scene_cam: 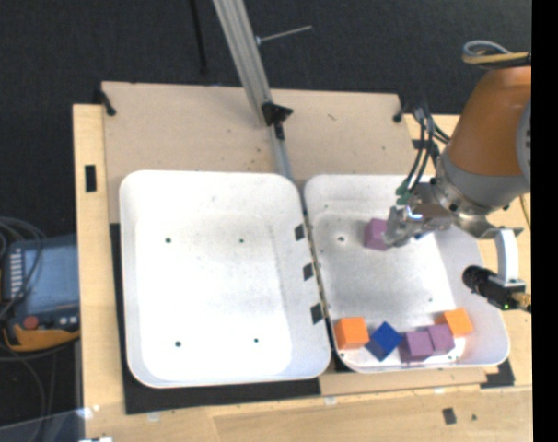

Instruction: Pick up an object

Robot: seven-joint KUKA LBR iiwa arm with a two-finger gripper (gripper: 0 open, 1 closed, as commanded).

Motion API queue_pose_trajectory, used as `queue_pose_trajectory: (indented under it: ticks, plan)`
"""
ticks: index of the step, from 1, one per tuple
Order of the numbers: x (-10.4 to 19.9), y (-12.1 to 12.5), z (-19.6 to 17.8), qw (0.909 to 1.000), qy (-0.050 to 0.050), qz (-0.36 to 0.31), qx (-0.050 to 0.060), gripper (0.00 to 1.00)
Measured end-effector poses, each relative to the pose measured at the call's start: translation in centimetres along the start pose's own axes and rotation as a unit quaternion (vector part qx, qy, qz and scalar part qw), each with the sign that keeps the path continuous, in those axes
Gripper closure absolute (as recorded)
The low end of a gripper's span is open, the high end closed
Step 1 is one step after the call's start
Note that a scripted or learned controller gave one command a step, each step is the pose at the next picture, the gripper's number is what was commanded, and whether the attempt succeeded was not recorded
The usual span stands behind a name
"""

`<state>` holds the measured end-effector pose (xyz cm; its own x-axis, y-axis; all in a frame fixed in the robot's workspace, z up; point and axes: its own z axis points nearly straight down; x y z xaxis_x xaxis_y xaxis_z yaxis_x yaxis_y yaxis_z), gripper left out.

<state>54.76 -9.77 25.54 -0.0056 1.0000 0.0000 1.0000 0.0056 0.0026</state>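
Observation:
A pale purple block (377, 234) is in the upper middle of the right bin (417, 284). My gripper (396, 229) hangs directly at the block's right side and covers its right edge. I cannot tell whether the block is gripped or merely touched, or whether it rests on the bin floor. The arm comes in from the upper right.
Along the right bin's front edge lie an orange block (352, 331), a blue block (384, 340), two purple blocks (417, 345) (440, 338) and a second orange block (459, 321). The left bin (215, 274) adjoins. A slanted metal pole (251, 63) stands behind the bins.

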Motion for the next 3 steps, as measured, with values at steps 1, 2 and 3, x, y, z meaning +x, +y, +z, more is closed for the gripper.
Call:
queue_pose_trajectory:
  ticks: [1, 2, 3]
  plan:
    - [5.1, 1.0, 1.3, 1.0000, 0.000, 0.000, 0.002, 1.00]
    - [10.8, 3.3, 2.0, 1.0000, 0.000, -0.001, 0.001, 1.00]
    - [15.7, 5.4, 1.0, 1.0000, 0.001, -0.001, 0.000, 1.00]
